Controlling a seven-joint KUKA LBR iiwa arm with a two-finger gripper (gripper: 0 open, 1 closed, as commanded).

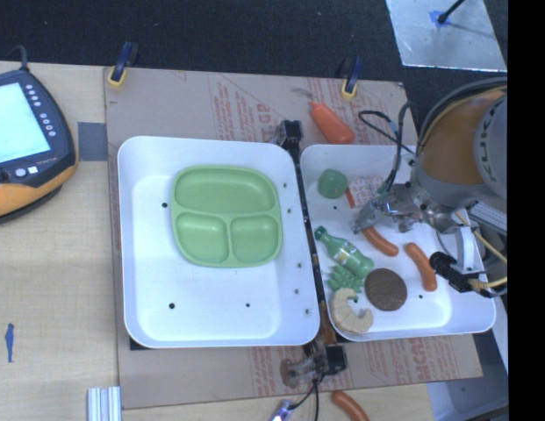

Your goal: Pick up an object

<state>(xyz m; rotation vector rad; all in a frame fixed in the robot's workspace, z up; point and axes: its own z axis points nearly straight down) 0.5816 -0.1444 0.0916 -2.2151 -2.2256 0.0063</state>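
The gripper (pixel 382 210) hangs low in the right bin (pixel 469 323); its opening cannot be told. An orange sausage (pixel 380 241) lies just below it, long axis slanting down-right.

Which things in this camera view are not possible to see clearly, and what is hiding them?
1. Pincer: camera view; the arm's wrist covers it, so open or shut is unclear.
2. Right bin, far-right part: the arm covers the floor there.
3. Sausage at the bottom: cut off by the lower edge.
4. Pendant at left: cut by the left edge, and its screen is washed out.
5. Green bottle: label too small to read.
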